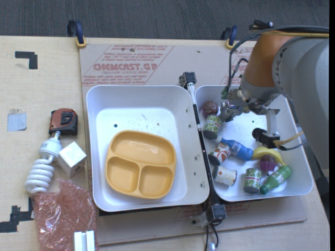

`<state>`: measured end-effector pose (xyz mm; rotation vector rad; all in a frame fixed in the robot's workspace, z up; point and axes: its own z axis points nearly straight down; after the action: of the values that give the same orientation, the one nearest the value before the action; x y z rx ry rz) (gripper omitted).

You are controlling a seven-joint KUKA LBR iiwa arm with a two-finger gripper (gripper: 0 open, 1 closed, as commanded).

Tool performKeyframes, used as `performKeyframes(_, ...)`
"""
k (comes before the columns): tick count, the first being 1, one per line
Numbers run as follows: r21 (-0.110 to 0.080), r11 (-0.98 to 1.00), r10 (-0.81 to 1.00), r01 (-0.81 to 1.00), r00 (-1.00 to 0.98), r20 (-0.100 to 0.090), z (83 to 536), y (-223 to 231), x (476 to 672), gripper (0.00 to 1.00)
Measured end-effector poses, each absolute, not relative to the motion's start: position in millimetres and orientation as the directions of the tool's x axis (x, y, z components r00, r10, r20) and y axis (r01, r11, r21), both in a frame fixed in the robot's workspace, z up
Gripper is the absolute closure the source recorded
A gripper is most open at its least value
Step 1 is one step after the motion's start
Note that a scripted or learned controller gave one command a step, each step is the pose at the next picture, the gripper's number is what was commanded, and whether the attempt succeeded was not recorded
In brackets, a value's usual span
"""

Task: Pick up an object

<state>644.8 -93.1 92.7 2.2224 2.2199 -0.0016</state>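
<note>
At the near edge of the bench lay a crumpled pinkish bag (62, 213), with a spiral light bulb (43, 167) and a small white cube (72, 156) just beyond it and a tape measure (64, 122) farther still. The left bin (99, 192) held a yellow divided tray (140, 163). The right bin (301, 187) held the candidates for picking: a green bottle (276, 178) and a small green can (252, 179) near the front, a purple fruit (268, 163) and a banana (260, 152) touching it, a blue bottle (238, 148), a white cup on its side (226, 176), a second can (212, 125) against the left wall and a dark round piece (210, 108) behind it.

The gripper (230, 109) hung over the far left part of the right bin, near that can and round piece. Whether it was released or clenched could not be told, and nothing was seen in it.

To do the pick well, I judged it should choose one item with free space on two sides, come straight down, and keep off the bin wall; the can by the wall left little room for a finger on that side.
</note>
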Motion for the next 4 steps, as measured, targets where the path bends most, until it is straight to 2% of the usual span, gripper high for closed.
performKeyframes(1,0.002,0.001,1.0,1.0,-0.001,-0.002,93,-169,659.2,0.0)
performKeyframes(2,0.0,0.0,1.0,1.0,0.0,0.0,92,-101,584.7,0.0)
performKeyframes(3,0.001,0.002,1.0,1.0,-0.002,-0.002,93,-151,653.0,0.0)
performKeyframes(4,0.0,0.002,1.0,1.0,-0.002,-0.001,93,-112,659.0,0.0)
